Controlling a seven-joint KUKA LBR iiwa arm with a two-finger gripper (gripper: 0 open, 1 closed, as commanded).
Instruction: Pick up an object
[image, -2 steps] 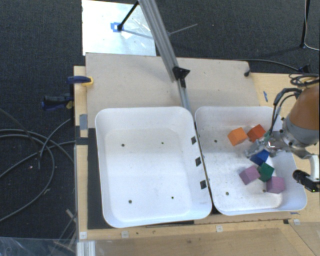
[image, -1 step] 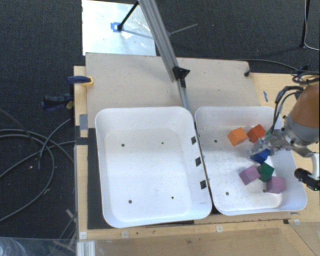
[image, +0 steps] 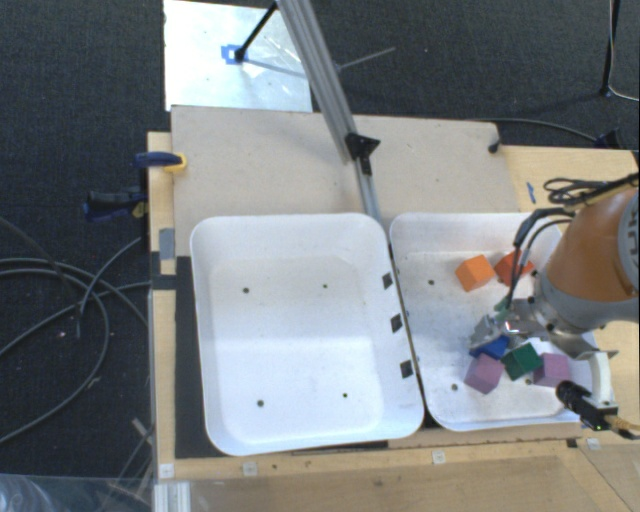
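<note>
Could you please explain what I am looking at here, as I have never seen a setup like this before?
This is one camera fixed above a workbench, looking down at a slant. The grey and orange shape on the right is a robot arm. Its pincer is low over the right bin, one of two shallow white bins standing side by side; the other is the left bin. In the right bin lie small blocks: an orange block, a blue block, a green block and a purple block. The pincer is down among them, but I cannot tell whether it grips one.
</note>
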